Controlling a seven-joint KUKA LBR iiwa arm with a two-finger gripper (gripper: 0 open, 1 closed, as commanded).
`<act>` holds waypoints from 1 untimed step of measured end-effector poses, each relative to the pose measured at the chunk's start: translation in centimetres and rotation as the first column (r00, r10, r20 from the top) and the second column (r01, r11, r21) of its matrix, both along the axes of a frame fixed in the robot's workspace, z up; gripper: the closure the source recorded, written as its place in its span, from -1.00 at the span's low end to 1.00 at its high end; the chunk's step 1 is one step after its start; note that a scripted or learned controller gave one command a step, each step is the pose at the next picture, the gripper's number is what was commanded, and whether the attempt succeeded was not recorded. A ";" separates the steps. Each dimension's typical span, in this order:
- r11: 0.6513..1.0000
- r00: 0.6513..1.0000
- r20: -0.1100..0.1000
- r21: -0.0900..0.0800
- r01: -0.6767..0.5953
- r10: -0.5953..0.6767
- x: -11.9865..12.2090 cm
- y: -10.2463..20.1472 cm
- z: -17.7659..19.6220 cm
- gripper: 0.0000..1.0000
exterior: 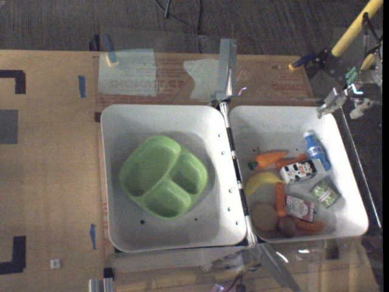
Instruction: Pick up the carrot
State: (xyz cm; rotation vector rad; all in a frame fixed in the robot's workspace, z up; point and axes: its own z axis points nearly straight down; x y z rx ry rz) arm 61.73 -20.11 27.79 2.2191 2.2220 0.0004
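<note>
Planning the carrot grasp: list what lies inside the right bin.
The right bin holds a carrot, banana, blue bottle, small carton, green packet, pink packet, two more orange pieces and two brownish round items. Anything beneath them is hidden.

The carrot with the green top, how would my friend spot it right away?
Look in the right-hand shallow white bin, near its upper left. The pointed orange carrot with a green leafy end lies just above the curved yellow banana. The other orange pieces have no green tip I can see.
</note>
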 end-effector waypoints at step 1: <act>0.970 0.970 0.000 0.000 -0.244 0.244 -2.2 2.0 -0.9 -1.00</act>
